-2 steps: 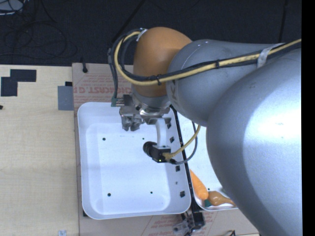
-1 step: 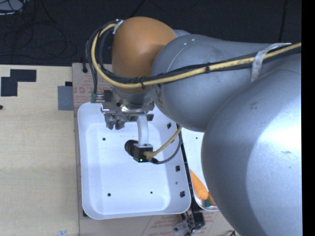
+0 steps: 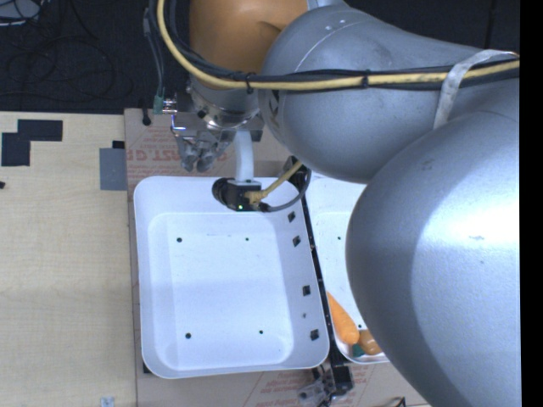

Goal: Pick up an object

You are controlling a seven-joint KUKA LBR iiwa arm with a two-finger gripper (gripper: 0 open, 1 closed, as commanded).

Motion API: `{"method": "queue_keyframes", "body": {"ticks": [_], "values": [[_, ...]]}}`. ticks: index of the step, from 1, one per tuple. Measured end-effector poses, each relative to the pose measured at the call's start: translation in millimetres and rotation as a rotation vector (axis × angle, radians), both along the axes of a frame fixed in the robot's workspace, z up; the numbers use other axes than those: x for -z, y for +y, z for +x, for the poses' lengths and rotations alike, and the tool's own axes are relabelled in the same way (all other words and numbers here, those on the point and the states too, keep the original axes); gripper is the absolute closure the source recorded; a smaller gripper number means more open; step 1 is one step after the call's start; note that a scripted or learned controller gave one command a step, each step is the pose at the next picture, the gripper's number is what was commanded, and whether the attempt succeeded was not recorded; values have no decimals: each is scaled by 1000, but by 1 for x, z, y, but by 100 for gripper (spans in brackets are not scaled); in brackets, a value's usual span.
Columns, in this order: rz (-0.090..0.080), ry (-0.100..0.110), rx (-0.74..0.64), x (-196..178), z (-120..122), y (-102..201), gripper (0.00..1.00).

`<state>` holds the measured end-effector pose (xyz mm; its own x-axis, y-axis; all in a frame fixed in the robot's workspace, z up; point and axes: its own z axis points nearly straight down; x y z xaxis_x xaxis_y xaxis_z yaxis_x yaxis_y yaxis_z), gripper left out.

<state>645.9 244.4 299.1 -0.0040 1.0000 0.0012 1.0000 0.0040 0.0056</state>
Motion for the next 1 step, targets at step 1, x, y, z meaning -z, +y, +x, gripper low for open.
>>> {"method": "queue_keyframes", "body": {"ticks": [1], "values": [[-3, 10, -2, 13, -3, 0, 100]]}}
